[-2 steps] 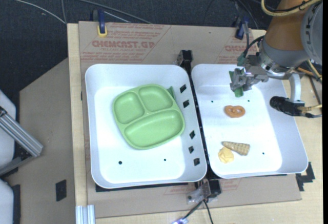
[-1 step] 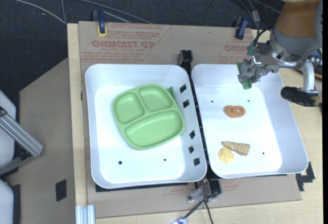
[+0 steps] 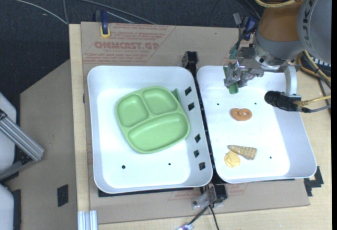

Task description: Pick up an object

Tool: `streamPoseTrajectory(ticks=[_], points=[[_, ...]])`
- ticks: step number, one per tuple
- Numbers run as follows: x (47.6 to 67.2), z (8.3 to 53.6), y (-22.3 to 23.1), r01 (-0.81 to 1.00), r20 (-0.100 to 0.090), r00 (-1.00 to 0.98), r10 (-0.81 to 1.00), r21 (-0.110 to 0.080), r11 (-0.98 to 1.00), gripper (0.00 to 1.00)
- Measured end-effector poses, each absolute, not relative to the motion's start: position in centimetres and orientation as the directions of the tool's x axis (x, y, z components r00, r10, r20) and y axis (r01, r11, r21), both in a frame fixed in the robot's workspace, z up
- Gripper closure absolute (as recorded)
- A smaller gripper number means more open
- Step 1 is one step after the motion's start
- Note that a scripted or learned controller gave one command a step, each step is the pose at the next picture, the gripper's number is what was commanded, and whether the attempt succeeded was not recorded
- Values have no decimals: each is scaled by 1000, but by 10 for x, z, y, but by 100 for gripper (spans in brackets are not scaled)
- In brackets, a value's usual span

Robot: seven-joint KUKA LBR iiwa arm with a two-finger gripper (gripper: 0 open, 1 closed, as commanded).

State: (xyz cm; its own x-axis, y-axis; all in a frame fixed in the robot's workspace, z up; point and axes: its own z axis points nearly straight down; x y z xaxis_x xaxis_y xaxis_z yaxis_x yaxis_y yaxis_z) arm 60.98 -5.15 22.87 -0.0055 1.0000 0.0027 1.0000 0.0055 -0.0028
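**Gripper poised at the far end of the right bin, nothing in hand**

The gripper (image 3: 232,85) hangs over the far end of the right bin (image 3: 284,134), close to the wall it shares with the left bin (image 3: 105,118). Its fingers point down and seem close together, with a small greenish patch at the tips, but the view is too coarse to say whether they are open or closed, or whether anything sits between them. I cannot tell.

Three candidates lie nearer the camera than the gripper. The closest is an orange pretzel-shaped piece (image 3: 241,114), just below the fingertips in the view and slightly to their right. Further along the same line, well apart from the gripper, a tan ridged cone (image 3: 243,151) lies on its side, touching or nearly touching a small yellow lump (image 3: 231,159). Across the dividing wall, to the gripper's left, a green sectioned plate (image 3: 152,119) rests flat in the left bin.

This looks like the approach step: no object is lifted yet. The pretzel piece seems the natural target. Reaching it would call for a short move toward the camera, a centring over the piece, fingers spread wide enough to straddle it, then a descent to the bin floor. It is low and flat, so a shallow grasp could slip off.
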Motion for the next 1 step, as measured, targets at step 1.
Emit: streamPoseTrajectory(ticks=[1], points=[[617, 220, 0, 1000, 3, -6, 1000, -2, 6, 100]])
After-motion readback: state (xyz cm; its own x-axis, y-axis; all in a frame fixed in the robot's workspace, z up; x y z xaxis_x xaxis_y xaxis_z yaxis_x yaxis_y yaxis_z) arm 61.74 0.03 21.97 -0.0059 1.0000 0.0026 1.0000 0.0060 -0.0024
